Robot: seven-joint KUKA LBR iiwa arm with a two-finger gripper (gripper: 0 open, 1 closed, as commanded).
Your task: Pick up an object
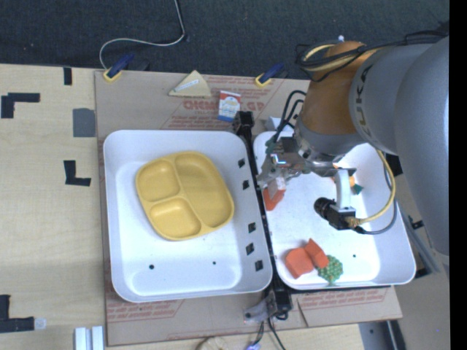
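Cardboard underlies two white bins on a pale wooden bench.

Even overhead light, soft shadows; white bins slightly blown out, image coarse, mildly blurred

yellow divided plate, left white bin
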